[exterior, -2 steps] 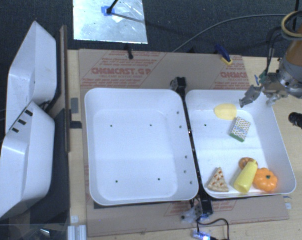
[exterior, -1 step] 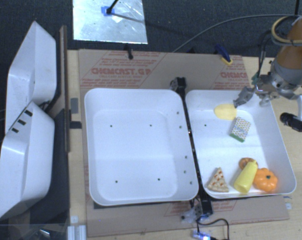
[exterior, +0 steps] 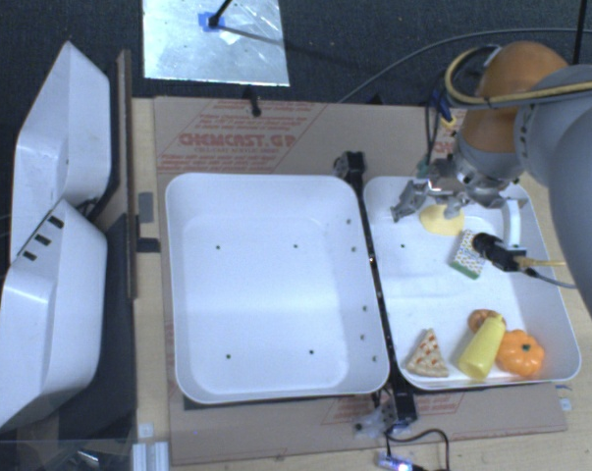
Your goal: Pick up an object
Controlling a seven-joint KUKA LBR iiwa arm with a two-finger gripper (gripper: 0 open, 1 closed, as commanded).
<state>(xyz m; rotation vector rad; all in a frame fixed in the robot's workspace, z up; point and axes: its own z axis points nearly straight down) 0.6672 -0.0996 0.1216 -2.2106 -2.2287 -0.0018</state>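
Gripper (exterior: 428, 202) hung spread wide over the right bin (exterior: 405, 292), just above a pale yellow disc (exterior: 441, 220), gripping nothing.

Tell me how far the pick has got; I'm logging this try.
Done so far: the arm has reached into the right bin, with the claw low over the pale yellow disc near the far wall. Nothing looks lifted. The pizza slice, yellow bottle, small orange pumpkin and green-edged packet lie in that bin. Left: grasp one and raise it.
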